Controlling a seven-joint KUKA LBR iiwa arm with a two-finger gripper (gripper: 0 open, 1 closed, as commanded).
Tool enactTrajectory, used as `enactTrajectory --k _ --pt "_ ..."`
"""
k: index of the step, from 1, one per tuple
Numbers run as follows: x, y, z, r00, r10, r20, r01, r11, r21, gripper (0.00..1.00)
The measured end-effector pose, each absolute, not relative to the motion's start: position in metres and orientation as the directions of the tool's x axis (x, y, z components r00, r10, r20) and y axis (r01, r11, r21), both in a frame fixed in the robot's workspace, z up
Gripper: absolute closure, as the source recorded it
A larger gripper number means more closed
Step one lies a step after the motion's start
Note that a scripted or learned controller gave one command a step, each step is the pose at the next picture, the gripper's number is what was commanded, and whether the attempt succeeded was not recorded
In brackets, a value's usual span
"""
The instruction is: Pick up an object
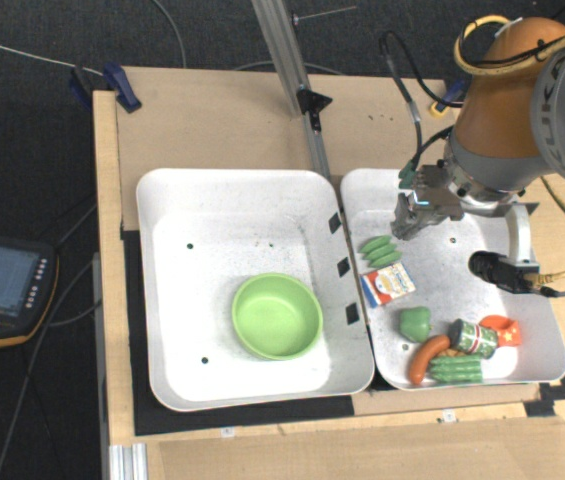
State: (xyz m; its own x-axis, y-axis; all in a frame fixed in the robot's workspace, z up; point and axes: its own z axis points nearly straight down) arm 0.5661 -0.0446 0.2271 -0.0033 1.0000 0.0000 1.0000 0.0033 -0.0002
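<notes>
Green pea pods (382, 251) lie in the right bin (462, 268), centre-right of frame, just below and left of the gripper (409, 220); these are judged the likeliest target. The fingers point down toward the pods with nothing seen between them; how far apart they stand cannot be told. The step in hand is judged to be the approach, nothing yet lifted. A short descent toward lower left is called for next. The bin's dividing rim sits close on the left of the pods, so room there is tight. A small red-and-white packet (389, 285) lies just below. Other items are clustered at lower right, well apart. A green bowl (277, 315) sits in the left bin (212, 218).
</notes>
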Motion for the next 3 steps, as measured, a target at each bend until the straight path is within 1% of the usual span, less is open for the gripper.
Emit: enactTrajectory --k 1,2,3 --pt "0.589 -0.008 0.224 -0.003 1.0 0.001 1.0 0.003 0.0 1.0" --pt "0.614 0.04 0.219 -0.004 1.0 0.001 1.0 0.004 0.0 1.0" --pt "0.636 0.079 0.238 -0.004 1.0 0.001 1.0 0.004 0.002 1.0"
